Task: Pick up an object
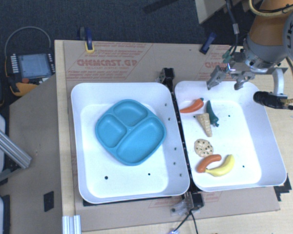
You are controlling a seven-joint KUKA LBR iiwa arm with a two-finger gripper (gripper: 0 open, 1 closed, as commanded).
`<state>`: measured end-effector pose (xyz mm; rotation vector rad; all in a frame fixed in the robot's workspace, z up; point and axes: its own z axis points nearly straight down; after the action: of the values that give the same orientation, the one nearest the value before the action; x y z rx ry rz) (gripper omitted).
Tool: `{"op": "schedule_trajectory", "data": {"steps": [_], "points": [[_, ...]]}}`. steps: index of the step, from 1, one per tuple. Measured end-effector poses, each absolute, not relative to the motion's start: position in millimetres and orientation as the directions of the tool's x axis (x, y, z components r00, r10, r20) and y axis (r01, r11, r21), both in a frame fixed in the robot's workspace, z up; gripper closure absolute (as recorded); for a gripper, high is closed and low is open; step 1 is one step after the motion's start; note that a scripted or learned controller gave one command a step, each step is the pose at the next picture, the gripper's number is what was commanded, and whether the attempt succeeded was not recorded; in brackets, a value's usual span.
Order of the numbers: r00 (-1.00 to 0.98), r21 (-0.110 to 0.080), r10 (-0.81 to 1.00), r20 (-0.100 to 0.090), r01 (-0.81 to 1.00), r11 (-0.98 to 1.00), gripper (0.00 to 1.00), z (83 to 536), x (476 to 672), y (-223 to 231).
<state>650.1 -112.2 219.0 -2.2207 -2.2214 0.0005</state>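
Cardboard covers the counter (pixel 136 57) under two white bins; the left bin (pixel 83 130) carries only a blue divided plate (pixel 131 130). My jaws hang apart and empty, gripper (pixel 228 80) above the right bin (pixel 263 145) at its far rim. Candidates lie clustered left of centre: carrot (pixel 192 106), cone (pixel 204 124), cookie (pixel 203 146), sausage (pixel 208 162), banana (pixel 222 166). Open floor lies rightward, so I judge descent room adequate.

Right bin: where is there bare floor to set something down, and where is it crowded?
The right bin has bare floor along its right side, beside the banana, and along its far edge under the gripper. Its left side is crowded: chili, green toy, cone, cookie, sausage.
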Motion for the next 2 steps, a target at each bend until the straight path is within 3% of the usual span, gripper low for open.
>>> {"op": "schedule_trajectory", "data": {"steps": [2], "points": [[0.001, -0.005, 1.000, 0.000, 1.000, -0.001, 0.00, 106.9, 647.9, -120.4]]}}
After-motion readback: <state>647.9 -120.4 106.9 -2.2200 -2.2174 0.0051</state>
